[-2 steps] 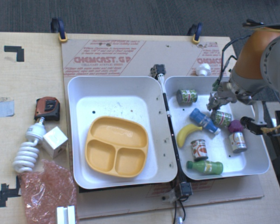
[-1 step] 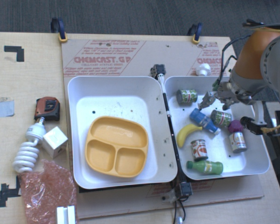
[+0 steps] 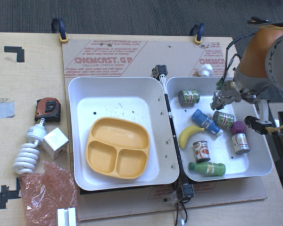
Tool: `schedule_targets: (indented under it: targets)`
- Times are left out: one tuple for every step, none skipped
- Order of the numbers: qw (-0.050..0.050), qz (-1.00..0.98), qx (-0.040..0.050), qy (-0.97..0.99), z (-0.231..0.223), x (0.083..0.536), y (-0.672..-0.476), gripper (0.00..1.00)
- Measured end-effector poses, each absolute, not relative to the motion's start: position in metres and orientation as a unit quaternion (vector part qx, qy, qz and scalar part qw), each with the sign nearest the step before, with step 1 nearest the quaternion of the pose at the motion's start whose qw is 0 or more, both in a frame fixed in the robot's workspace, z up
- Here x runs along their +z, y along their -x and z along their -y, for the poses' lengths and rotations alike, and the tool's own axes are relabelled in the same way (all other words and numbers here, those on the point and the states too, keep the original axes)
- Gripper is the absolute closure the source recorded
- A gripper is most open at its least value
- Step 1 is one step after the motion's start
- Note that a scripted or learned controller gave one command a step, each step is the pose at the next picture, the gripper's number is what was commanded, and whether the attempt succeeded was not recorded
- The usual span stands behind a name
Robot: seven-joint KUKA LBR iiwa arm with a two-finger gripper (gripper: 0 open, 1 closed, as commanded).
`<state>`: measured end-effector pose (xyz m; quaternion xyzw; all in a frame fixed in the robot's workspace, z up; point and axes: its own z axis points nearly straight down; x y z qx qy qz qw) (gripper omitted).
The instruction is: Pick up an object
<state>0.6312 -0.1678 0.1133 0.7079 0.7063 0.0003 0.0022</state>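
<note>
From the overhead camera I see my gripper (image 3: 220,101) low over the right bin (image 3: 259,166), just above a tilted green-labelled can (image 3: 223,119). Whether that can sits in its grasp, or how wide the hand is, I cannot tell. A banana (image 3: 188,134) and blue bottle (image 3: 205,121) lie beside it.

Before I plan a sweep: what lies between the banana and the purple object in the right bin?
In the camera view, a blue object and a tipped green can.
</note>
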Motion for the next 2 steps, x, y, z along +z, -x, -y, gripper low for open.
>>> schedule_targets:
  targets:
    - [0.002, -0.706, 0.0003, -0.708, 0.168, 0.113, -0.631, 0.00]
    - [0.000, -0.707, -0.0001, -0.707, 0.150, 0.093, -0.621, 0.00]
